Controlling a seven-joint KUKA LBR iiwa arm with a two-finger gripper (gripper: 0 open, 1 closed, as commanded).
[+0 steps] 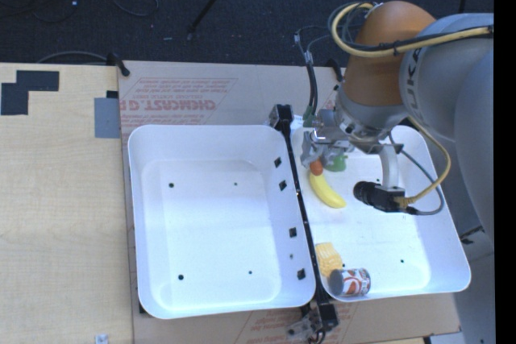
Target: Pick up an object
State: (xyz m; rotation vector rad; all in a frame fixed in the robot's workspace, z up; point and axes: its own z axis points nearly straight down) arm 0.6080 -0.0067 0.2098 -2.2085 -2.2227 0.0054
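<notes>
Where pincer (324,151) hangs, banana (327,191) beneath.

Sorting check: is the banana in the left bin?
No, the banana lies in the right bin, beside the divider.

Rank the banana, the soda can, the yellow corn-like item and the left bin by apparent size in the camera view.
1. left bin
2. banana
3. soda can and yellow corn-like item: look alike, unranked.
</notes>
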